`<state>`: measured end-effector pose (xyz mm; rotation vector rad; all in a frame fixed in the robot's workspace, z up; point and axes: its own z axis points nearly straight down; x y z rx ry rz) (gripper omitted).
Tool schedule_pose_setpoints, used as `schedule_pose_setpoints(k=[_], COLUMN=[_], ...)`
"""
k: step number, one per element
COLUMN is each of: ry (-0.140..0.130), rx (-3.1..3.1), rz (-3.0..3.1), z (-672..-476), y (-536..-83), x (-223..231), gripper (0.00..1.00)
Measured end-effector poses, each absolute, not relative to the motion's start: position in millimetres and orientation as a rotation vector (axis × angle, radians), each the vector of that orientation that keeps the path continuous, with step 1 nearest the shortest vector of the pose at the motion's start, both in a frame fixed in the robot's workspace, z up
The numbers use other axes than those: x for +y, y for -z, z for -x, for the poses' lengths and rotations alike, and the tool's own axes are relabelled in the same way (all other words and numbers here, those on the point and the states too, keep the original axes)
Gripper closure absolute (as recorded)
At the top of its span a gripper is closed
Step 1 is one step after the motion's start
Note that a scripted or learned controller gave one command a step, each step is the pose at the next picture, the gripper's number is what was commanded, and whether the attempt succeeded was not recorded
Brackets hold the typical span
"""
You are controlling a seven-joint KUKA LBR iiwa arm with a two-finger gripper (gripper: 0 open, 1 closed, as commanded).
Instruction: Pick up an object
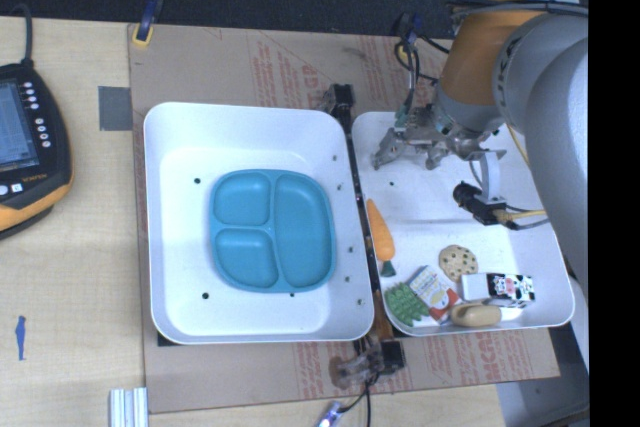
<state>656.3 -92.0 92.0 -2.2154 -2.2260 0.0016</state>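
My gripper [409, 158] hangs over the far left corner of the right bin [430, 213], open, with nothing between its fingers. An orange carrot [379, 230] lies along the bin's left wall, below the gripper. A cookie [458, 261], a small printed card [432, 287], a green leafy piece [404, 303], a black-and-white milk carton [505, 287] and a tan bread roll [475, 315] cluster at the bin's near edge, well apart from the gripper.
The left bin [160, 215] holds a blue divided plate [272, 230] in its middle. A teach pendant [25, 150] lies on the bench at the far left. The arm's grey body [545, 115] covers the right bin's far right side.
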Motion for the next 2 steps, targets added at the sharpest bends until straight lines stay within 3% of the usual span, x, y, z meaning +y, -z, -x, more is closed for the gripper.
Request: schedule_pose_setpoints(k=[1,2], ry=[-0.007,-0.003], rx=[-2.223,-2.225], rz=[2.215,2.215], z=[-641.3,-656.2], y=[-91.7,-91.7], x=[-92.1,-99.1], gripper=[0.0,0.0])
